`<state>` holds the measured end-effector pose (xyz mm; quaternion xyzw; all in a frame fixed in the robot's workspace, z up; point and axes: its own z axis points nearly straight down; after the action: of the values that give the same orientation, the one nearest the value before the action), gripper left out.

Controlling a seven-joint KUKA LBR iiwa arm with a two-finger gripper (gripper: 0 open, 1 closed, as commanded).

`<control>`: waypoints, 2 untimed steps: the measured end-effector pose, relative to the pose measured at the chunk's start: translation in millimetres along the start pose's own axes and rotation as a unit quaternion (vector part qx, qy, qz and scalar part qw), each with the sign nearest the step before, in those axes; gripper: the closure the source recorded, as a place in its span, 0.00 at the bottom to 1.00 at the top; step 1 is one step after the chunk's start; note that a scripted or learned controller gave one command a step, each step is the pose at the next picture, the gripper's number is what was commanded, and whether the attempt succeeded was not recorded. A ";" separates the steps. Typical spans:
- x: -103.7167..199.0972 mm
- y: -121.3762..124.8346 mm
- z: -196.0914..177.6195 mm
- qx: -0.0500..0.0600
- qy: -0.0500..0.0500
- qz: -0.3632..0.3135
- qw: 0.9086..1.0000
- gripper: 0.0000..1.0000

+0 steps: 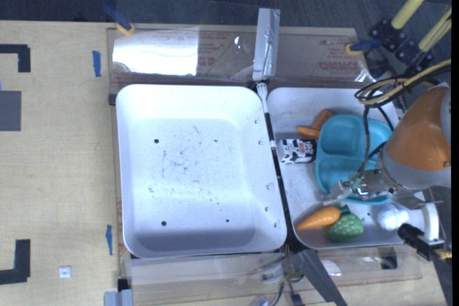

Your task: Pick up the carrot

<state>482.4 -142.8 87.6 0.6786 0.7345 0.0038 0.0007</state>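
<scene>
Carrot (320, 218) lies just below-left of the gripper (356, 188), untouched

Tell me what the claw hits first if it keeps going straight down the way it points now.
Probably the carrot. The claw points down and toward the view's left, its tip just above the carrot's upper end, by the blue bowl. Depth is unclear, so it might brush the green toy instead.

The arm (423, 143) is cut off by the right edge, and its bulk hides the gripper (358, 188)'s fingers (too small and cluttered to read); the blue bowl (344, 147) covers most of an orange piece (315, 127) behind it; the carrot (319, 218)'s leafy end is overlapped by a green lump (346, 226); the white object (393, 218) beside it is too blurred to name.
</scene>
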 end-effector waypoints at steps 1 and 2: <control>44.8 3.4 -0.5 -0.001 -0.003 -0.033 0.999 0.00; 43.2 2.9 -0.8 0.000 -0.004 -0.240 0.971 0.00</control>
<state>481.9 -99.5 88.5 0.4825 0.8759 0.0009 0.0045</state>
